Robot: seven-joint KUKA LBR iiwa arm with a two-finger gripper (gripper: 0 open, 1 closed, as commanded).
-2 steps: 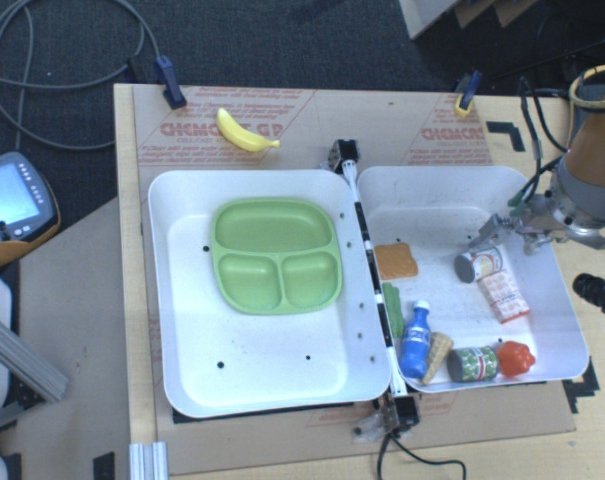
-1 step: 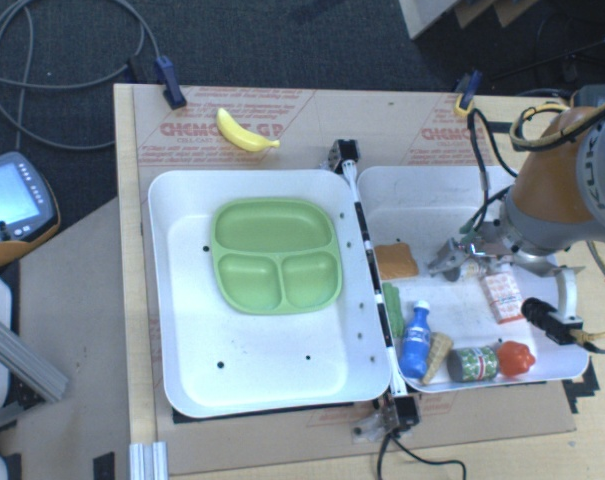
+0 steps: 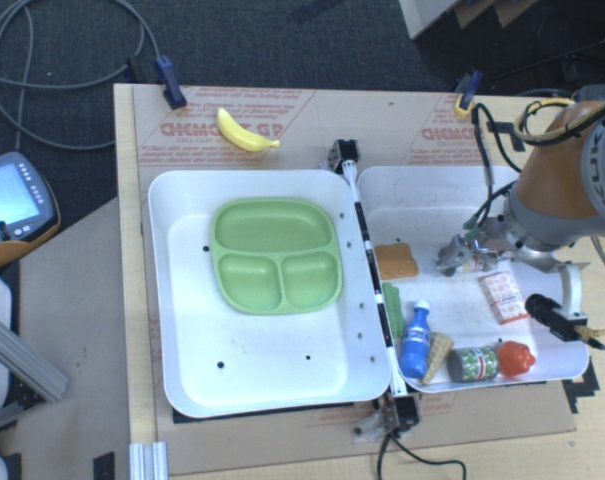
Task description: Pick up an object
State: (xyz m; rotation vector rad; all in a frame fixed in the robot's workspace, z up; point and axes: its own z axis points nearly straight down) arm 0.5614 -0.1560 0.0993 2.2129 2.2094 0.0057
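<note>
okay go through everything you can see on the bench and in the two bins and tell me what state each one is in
Green tray: flat, right way up, in the left bin.
Banana: on the bench, outside the bins.
Blue bottle: lying down, right bin.
Can: on its side.
Red ball: touching the can.
Brown block: lying flat.
Packet: lying flat.
Claw: low over the right bin, holding nothing visible.

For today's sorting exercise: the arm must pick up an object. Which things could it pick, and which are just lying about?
For the job: gripper, brown block, blue bottle, can, tomato, packet.

Lying about: banana, green divided tray, cable.
</note>
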